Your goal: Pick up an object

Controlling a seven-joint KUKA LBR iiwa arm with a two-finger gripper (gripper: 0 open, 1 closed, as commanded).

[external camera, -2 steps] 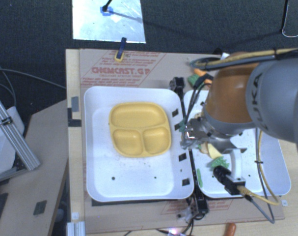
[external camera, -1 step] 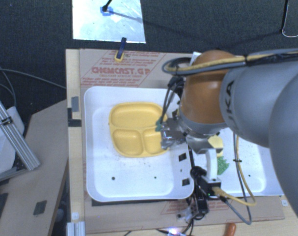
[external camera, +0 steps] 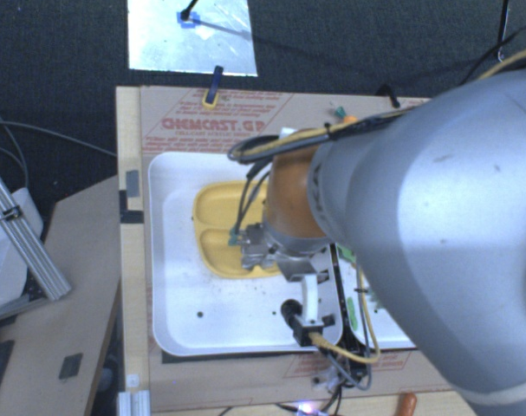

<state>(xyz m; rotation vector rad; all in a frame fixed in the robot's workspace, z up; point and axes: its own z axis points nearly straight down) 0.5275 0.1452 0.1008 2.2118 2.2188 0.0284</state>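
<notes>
Grey arm (external camera: 436,232) overhangs bins on board (external camera: 219,115) printed "CHEMCAST GP".

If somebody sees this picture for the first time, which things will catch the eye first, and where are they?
First comes the big grey arm, which fills the right side and reaches over the bench, with its orange band near the middle. Under it lies a yellow dish in the left white bin, partly hidden by the wrist. A shiny square sheet lies on the dark floor at the top.
</notes>
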